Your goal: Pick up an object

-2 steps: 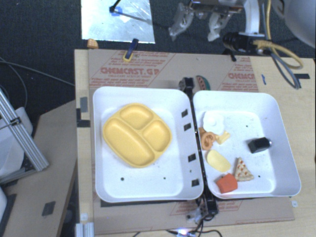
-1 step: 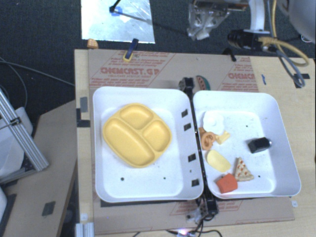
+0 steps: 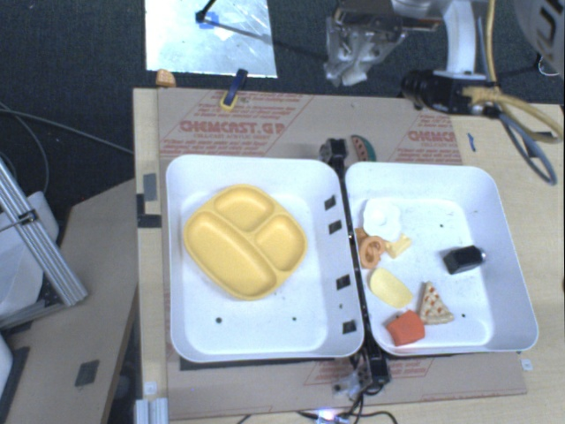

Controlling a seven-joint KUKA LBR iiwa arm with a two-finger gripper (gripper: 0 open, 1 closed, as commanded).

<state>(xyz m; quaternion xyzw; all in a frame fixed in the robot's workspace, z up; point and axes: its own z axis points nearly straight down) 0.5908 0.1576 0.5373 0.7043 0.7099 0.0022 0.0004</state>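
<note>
A yellow plastic plate with three sections [image 3: 244, 240] lies in the left white bin [image 3: 181, 325]. In the right white bin [image 3: 508, 312], close to the yellow plate, sit a round white disc [image 3: 381, 215], an orange pretzel toy [image 3: 372, 251], a pale yellow wedge [image 3: 389, 286] and a red block [image 3: 406, 328]. Farther from the plate are a toy pizza slice [image 3: 433, 305] and a small black block [image 3: 463, 259]. The claw [image 3: 351, 60] hangs above the surface, beyond the bins; I cannot tell its state.

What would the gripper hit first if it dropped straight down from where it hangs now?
Probably the bare cardboard sheet behind the bins, not a bin. The gripper hangs above the bench's far edge, beyond the right bin and its pieces. Depth is hard to judge from this slanted view, so treat that as a guess.
</note>
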